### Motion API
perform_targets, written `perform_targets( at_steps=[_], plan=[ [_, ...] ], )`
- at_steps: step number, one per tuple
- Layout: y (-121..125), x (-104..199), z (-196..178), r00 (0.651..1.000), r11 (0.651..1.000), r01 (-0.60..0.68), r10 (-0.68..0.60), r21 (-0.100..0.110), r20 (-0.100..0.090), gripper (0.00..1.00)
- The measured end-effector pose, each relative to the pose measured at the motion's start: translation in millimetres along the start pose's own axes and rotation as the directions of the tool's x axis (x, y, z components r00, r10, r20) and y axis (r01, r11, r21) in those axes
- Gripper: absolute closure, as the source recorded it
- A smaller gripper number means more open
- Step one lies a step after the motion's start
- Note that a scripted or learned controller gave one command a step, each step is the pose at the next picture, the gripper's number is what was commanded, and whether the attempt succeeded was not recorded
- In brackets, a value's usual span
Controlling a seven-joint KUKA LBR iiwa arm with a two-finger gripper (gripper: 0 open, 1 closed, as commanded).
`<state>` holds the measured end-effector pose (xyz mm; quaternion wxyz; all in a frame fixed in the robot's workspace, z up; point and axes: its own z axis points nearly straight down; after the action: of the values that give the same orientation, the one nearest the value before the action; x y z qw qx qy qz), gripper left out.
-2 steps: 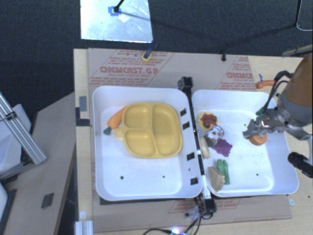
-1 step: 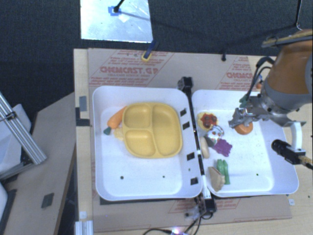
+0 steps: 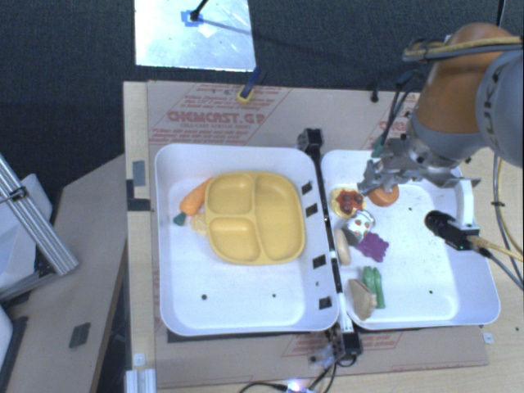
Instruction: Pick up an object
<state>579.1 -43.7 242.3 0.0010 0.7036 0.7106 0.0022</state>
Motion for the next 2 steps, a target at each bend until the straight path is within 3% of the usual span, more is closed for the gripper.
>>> perform_targets(
  at_steps=[1, 2],
  plan=[
    [37, 41, 14, 1.000, 1.000, -0.001, 0.001, 0.001, 0.001, 1.00],
    [45, 86, 15, 1.000, 1.000, -0.001, 0.001, 0.002, 0.000, 1.00]
  ],
)
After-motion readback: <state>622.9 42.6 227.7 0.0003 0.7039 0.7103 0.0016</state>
